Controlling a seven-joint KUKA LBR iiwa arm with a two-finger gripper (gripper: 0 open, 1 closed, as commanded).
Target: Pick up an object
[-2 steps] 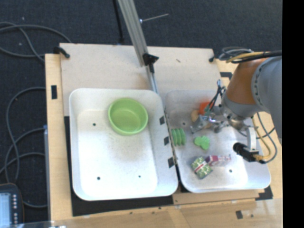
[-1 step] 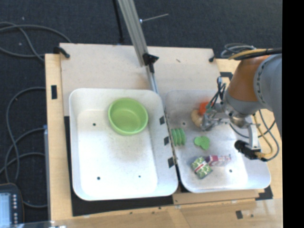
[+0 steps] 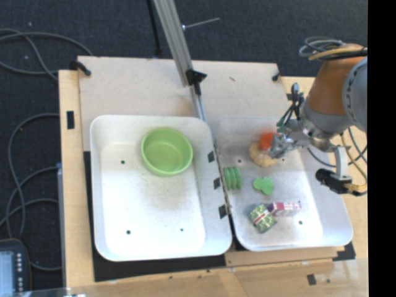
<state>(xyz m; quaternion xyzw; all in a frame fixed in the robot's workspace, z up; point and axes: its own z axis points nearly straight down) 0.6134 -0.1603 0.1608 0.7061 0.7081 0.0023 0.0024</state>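
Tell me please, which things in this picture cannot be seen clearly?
- gripper: fingers too small and dark in the camera view to judge.
- orange object: partly covered by the gripper.
- beige object: blurred, its kind unclear.
- packet: print too small to read.

— What's on the bench [image 3: 136, 85]?
— Two shallow white bins, side by side and touching at the middle. The left bin [image 3: 111, 228] sits toward the front; the right bin [image 3: 322, 221] lies beside it.
— And the bench itself?
— Pale board, bare behind the bins, dark floor [image 3: 62, 17] with cables [image 3: 31, 48] around.
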